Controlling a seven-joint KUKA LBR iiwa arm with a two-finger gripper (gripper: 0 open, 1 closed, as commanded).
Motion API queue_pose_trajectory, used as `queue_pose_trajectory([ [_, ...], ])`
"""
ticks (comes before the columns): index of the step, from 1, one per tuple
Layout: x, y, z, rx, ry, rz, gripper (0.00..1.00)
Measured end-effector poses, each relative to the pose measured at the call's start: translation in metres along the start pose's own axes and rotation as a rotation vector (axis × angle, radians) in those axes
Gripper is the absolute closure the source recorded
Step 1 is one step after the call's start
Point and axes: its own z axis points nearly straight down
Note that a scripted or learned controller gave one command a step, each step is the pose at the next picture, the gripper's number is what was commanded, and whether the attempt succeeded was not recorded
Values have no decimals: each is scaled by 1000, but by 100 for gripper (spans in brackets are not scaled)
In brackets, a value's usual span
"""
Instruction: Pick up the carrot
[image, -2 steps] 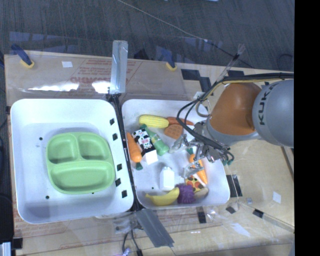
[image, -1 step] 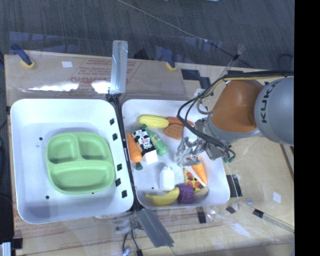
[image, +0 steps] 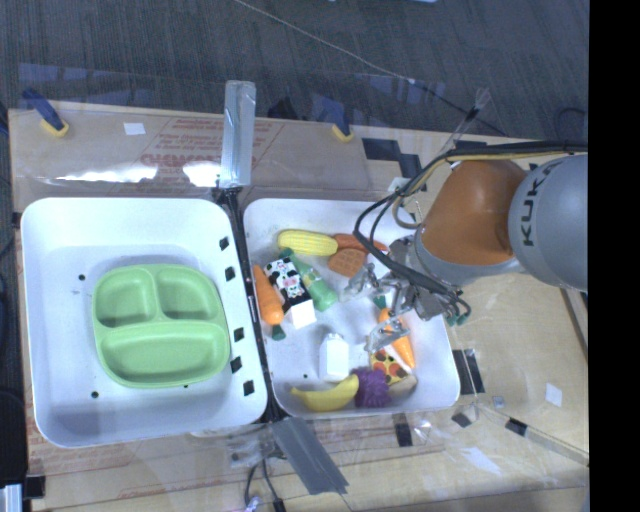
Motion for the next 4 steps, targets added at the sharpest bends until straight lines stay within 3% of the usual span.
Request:
queue_pose_trajectory([
  [1,-2,1,-11,2,-4,-7,100],
  [2,-3,1,-11,2,-3,-7,0],
  [3,25,8,7,1,-7,-231,0],
  [4,24,9,-3,3,-7,-238,100],
])
